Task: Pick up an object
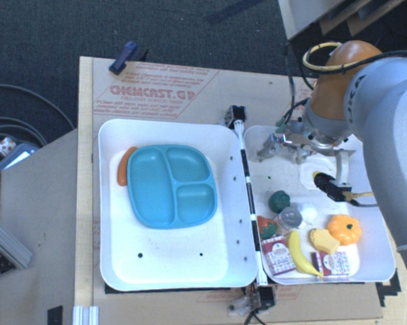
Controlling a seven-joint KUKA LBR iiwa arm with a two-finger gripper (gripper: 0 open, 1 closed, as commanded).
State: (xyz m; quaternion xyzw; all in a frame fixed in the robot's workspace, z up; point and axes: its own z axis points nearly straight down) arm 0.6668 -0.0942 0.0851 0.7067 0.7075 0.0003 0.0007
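The fingers (pixel 303 146) hang above the right bin (pixel 384 265); whether they are open or closed I cannot tell. Below them lie a green ball (pixel 279 200), a banana (pixel 299 253) and an orange pumpkin (pixel 344 229).

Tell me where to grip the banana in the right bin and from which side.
Grip the banana across its narrow middle, coming straight down from above. It lies flat and curved on the packets, with the yellow toy close on its right, so close the fingers across its width, probably clear of both ends.
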